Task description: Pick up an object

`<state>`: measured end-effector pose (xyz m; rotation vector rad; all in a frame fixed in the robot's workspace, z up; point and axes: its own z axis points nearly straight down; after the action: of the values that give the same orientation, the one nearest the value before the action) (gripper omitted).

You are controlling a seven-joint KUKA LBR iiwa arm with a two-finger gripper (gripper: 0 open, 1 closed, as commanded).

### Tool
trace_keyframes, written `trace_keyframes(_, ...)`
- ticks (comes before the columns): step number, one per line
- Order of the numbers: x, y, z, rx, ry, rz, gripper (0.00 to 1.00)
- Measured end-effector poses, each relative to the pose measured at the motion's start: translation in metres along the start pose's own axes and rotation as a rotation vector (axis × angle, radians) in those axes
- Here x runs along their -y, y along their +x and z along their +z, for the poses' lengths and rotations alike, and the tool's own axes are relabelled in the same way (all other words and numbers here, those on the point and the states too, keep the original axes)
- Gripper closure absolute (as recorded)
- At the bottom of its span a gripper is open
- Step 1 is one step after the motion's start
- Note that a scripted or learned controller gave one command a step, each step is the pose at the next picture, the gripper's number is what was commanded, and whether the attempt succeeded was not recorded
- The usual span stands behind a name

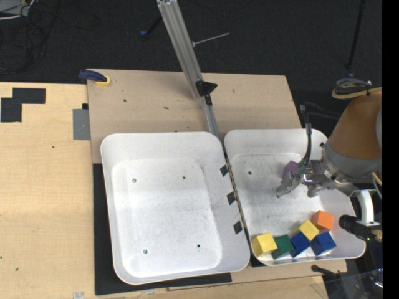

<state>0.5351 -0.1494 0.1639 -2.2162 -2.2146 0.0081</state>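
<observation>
Several small blocks lie along the front edge of the right bin (268, 143): a yellow block (264, 242), a green block (282, 246), a blue block (300, 244), a second yellow block (308, 230), an orange block (322, 220) and another blue block (323, 243). A small purple object (291, 168) is in the middle of that bin. My gripper (295, 188) hangs right beside the purple object, reaching in from the right. Whether the purple object is held or just next to the gripper is not clear. The cluster of blocks is below and to the right of the gripper.
The left bin (118, 148) stands beside the right one, with black clips (229, 197) along the shared rim. A slanted aluminium bar (187, 55) rises behind the bins. Bare bench lies to the left.
</observation>
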Motion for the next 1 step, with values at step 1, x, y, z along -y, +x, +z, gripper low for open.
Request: trace_keyframes(1, -0.0009, 0.0026, 0.044, 0.0, -0.001, 0.001, 0.0)
